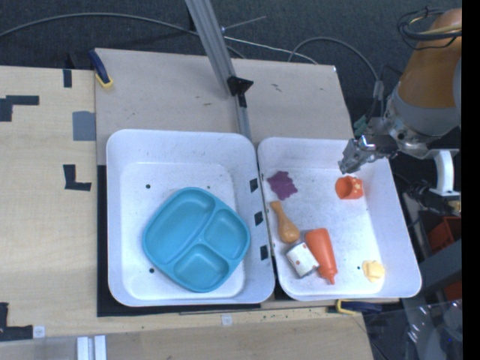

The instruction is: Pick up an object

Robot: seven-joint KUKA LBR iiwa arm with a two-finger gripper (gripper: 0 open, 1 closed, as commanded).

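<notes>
Here jaws (351, 163) hover just above orange cup (349, 188); spread or pressed together, cannot tell.

- Two white bins sit side by side on the counter (172, 96).
- The left bin (120, 201) holds a blue divided tray (196, 238).
- The right bin (397, 253) holds a purple piece (282, 184), an orange cup (349, 188), a tan gourd (284, 223), a carrot (322, 252), a small white block (301, 259) and a yellow piece (373, 270).
- The tool (351, 162) hangs at the right bin's far edge, just above the orange cup.
</notes>
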